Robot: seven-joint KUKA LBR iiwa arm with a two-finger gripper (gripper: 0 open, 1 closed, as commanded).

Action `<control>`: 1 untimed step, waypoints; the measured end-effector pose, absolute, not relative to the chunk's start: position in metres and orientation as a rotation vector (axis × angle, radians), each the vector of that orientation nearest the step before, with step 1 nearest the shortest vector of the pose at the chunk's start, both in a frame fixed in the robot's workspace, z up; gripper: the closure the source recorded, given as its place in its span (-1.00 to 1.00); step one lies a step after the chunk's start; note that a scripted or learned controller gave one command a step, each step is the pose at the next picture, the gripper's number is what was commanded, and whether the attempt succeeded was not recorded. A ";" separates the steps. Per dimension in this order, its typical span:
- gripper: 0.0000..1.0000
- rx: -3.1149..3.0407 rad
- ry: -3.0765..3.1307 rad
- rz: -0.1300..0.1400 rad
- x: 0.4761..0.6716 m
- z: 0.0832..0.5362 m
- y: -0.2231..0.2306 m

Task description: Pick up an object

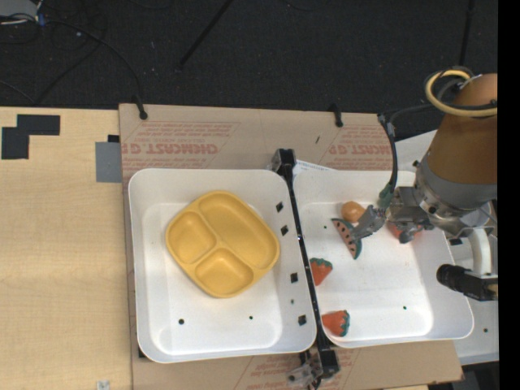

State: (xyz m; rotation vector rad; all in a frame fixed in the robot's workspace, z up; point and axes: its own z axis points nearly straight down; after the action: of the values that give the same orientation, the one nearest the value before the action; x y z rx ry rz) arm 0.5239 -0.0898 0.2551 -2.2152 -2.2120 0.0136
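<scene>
In the right bin (406, 331) lie several small toy foods. A tan round piece (353, 211) sits near the middle top, with a watermelon slice (349, 239) just below it. A red strawberry-like piece (320, 270) rests by the divider, and a red and green piece (336, 322) lies near the front edge. My gripper (392, 220) hangs low over the right half of this bin, just right of the tan piece and the watermelon slice. A small red thing (400, 232) shows partly beneath the gripper; I cannot tell whether it is held.
The left bin (154, 315) holds a yellow divided plate (221, 242). A black divider (297, 250) runs between the bins. The arm's grey and orange body (463, 145) covers the right bin's far right side. A wooden bench top (57, 258) lies to the left.
</scene>
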 end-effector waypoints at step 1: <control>-1.00 -2.218 -2.219 0.004 0.526 0.260 -0.090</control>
State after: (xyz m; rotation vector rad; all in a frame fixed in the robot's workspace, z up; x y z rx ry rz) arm 0.5257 -0.0899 0.2604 -2.2184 -2.2194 0.0036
